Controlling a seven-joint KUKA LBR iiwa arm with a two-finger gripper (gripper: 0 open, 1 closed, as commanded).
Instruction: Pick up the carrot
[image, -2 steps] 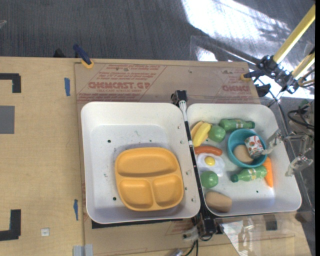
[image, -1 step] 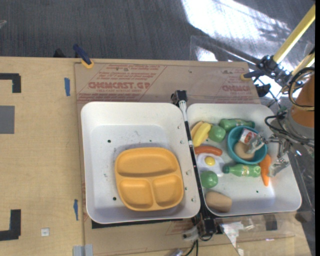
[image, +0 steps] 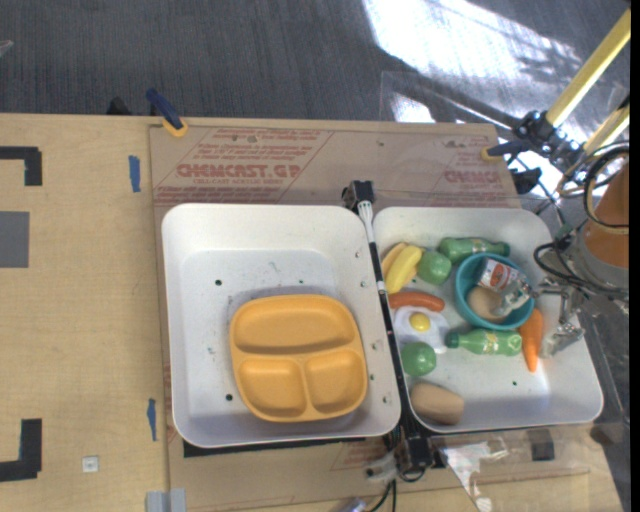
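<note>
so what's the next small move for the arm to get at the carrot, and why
Probably a short shift toward the carrot to centre the gripper over its middle before lowering. The carrot lies flat near the right bin's right wall, beside the teal bowl and the green bottle, and the gripper sits just to the carrot's right, so a grasp from there would likely miss.

Wooden bench (image: 80, 330) carries brown cardboard sheet (image: 300, 160); two white bins (image: 190, 300) side by side.

Even, bright light; sun patches glare on the floor (image: 480, 50) at top right; image slightly soft.
</note>
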